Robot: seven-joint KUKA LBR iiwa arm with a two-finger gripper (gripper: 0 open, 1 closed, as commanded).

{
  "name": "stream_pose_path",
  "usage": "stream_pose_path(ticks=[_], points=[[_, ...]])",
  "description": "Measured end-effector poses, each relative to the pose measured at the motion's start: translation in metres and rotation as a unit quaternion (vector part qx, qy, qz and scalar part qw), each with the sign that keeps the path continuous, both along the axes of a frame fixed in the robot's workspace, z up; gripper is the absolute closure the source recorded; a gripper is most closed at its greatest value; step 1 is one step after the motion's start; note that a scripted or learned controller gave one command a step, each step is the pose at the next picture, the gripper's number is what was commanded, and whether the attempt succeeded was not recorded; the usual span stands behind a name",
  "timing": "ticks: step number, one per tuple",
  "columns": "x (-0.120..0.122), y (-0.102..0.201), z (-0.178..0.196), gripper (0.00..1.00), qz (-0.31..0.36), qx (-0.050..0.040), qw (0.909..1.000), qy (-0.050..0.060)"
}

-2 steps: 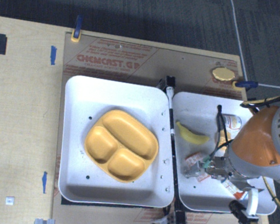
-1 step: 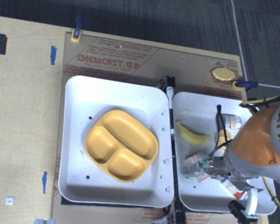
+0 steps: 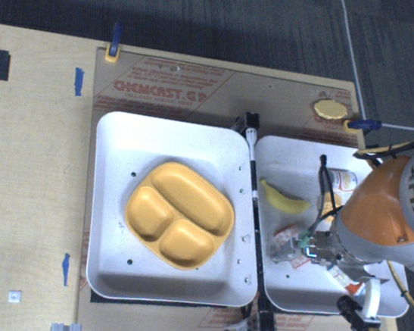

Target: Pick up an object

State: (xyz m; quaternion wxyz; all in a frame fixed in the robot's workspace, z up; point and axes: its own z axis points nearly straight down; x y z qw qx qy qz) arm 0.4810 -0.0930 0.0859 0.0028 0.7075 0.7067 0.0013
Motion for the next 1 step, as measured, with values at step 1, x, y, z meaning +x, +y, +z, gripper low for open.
stream_pose_path(ticks=[1], points=[[0.0,0.0005,0.0,0.0,0.0,0.0,1.0,0.0]])
